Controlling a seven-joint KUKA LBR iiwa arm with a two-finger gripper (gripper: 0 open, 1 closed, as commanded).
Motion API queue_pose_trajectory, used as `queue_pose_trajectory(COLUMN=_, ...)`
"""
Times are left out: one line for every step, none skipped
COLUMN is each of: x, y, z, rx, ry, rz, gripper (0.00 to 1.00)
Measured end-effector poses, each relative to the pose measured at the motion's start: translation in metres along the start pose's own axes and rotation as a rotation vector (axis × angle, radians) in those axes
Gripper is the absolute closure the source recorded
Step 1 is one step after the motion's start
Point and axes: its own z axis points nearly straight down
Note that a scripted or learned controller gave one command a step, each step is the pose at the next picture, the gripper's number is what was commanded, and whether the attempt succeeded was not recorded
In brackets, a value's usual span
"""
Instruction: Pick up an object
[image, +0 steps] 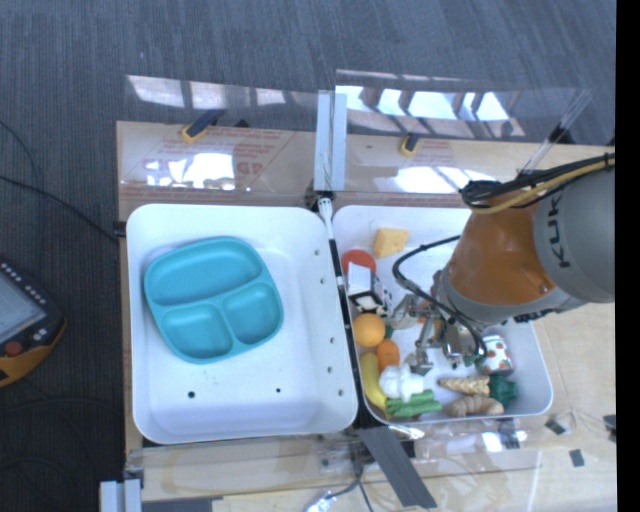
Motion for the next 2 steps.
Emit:
queue_pose_trajectory(x=-0.041, y=-0.007, z=0.001, rx=-0.002, ry=0.003, rz=0.190, gripper=0.00)
queue_pose_trajectory(x=-0.118, y=-0.020, z=0.003, rx=0.001, ry=0.002, rz=0.370, gripper=0.00)
